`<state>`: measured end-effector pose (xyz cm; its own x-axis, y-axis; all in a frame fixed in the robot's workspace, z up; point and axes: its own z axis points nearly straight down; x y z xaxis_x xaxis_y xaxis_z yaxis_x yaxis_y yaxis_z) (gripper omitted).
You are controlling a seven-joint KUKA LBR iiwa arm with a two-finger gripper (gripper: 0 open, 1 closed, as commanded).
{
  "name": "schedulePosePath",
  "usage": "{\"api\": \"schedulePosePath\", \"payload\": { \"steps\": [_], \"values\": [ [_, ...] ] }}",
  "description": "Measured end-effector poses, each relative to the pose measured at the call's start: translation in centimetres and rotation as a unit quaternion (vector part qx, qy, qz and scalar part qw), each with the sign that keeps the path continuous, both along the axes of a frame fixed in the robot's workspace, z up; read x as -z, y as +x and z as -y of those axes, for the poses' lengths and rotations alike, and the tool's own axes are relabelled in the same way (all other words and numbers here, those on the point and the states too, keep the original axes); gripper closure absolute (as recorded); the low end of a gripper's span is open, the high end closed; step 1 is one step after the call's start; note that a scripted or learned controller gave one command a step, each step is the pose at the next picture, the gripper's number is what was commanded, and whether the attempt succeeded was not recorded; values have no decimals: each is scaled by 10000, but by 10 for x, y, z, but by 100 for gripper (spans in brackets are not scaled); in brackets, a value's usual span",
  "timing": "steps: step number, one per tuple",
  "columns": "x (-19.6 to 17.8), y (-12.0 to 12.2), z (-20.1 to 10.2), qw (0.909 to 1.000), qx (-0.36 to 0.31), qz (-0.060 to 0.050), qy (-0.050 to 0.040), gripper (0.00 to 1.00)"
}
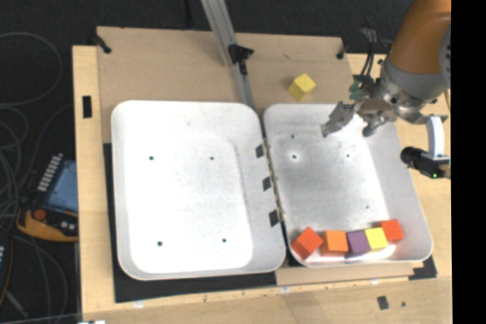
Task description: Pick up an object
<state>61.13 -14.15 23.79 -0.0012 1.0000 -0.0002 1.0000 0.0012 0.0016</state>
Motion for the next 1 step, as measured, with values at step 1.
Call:
{"api": "schedulePosePath", "payload": {
  "steps": [1],
  "values": [
    [81, -12, -47, 10000, -22, -45, 10, 0]
  ]
}}
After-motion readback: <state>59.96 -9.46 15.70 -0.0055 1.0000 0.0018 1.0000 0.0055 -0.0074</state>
